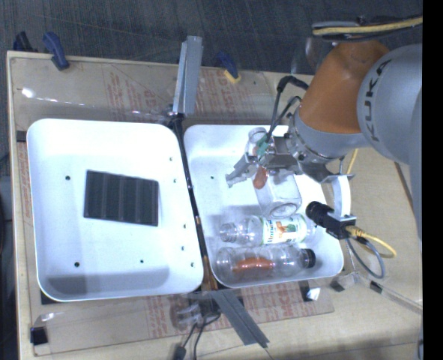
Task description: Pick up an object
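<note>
Bottles lie in the right bin [206,201]: a clear plastic bottle with a white and orange label [270,231] on its side near the bin's middle, and just below it a second clear bottle with a dark cap [262,261] along the bin's lower wall, something reddish showing inside it. A clear glass-like cup [277,195] sits just above the labelled bottle, under the arm's wrist. The pincer [252,167] hangs over the upper middle of this bin, a small orange-brown piece [260,177] showing at it; whether it is clenched or released I cannot tell. The left bin [49,201] holds a dark ribbed rectangular pad [121,198] near its centre. Both bins rest side by side on the table [94,81].
</note>
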